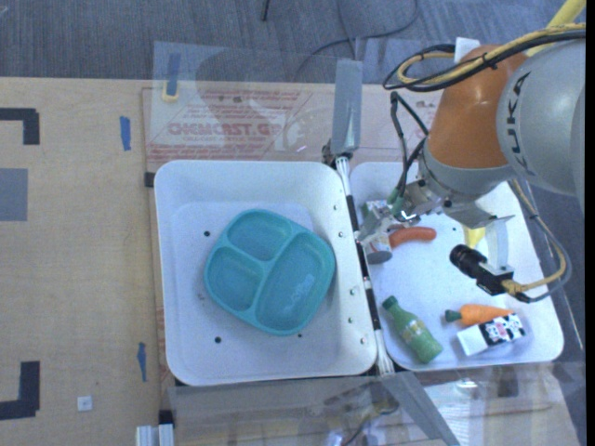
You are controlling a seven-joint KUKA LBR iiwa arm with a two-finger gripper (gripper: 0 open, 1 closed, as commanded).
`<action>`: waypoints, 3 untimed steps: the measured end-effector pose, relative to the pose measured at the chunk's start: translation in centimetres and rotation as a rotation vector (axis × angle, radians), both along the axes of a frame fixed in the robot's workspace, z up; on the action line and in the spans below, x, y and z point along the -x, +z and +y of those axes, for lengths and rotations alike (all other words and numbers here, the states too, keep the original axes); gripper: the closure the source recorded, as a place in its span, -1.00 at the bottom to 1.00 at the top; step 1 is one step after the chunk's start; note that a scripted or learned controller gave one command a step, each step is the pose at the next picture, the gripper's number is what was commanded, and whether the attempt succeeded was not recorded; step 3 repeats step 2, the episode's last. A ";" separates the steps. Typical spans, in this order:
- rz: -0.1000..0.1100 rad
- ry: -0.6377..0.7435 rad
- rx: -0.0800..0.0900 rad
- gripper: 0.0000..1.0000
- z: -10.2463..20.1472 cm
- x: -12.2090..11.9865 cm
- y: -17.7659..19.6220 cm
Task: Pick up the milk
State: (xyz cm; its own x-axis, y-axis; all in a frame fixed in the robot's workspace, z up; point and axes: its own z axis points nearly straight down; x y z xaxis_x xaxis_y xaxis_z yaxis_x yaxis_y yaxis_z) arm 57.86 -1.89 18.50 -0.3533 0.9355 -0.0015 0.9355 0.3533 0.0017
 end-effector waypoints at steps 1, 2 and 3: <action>0.001 -0.066 0.000 -1.00 -6.9 6.6 0.0; 0.000 -0.222 0.001 -1.00 -11.5 -0.3 5.5; 0.000 -0.222 0.001 -1.00 -11.5 -0.3 5.5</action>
